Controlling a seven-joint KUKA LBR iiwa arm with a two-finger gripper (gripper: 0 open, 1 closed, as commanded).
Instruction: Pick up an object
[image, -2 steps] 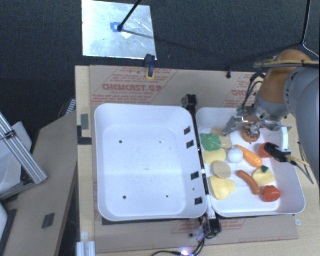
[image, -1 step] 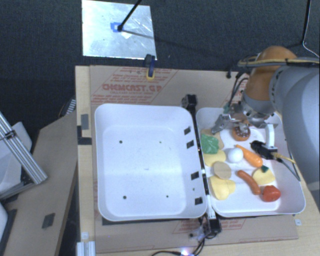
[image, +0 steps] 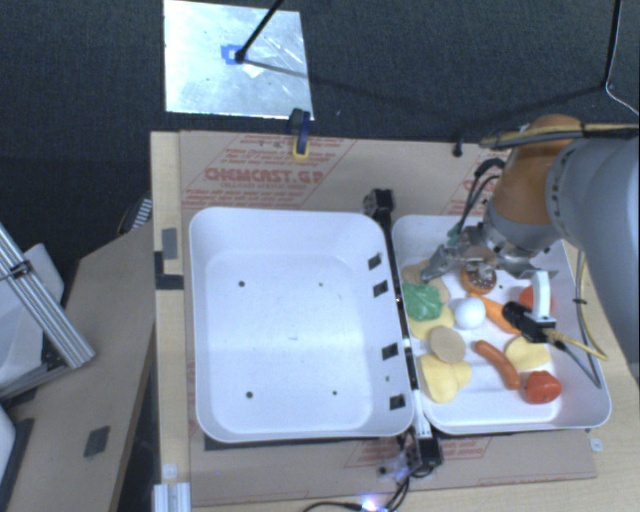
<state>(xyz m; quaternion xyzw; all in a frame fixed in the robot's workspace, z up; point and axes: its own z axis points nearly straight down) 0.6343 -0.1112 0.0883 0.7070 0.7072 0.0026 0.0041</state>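
Note:
My gripper (image: 437, 267) hangs over the back left part of the right bin (image: 585, 405), reaching in from the right. Just below it lies a green leafy piece (image: 422, 300). A brown round piece (image: 479, 277) sits right beside the gripper, partly hidden by the wrist. A white egg (image: 469, 314) and an orange carrot (image: 491, 304) lie in the middle of the bin. Nearer the front are a tan disc (image: 447, 345), a yellow lump (image: 443, 379), a red sausage (image: 497, 363), a yellow wedge (image: 528, 354) and a red tomato (image: 541, 387). Nothing shows between the gripper's tips.
The left bin (image: 215, 240) stands close beside the right one, joined by a black clipped divider (image: 392, 290). Both rest on a cardboard sheet (image: 250, 170). A shiny metal plate (image: 237, 57) lies at the back, and an aluminium frame (image: 35, 310) at far left.

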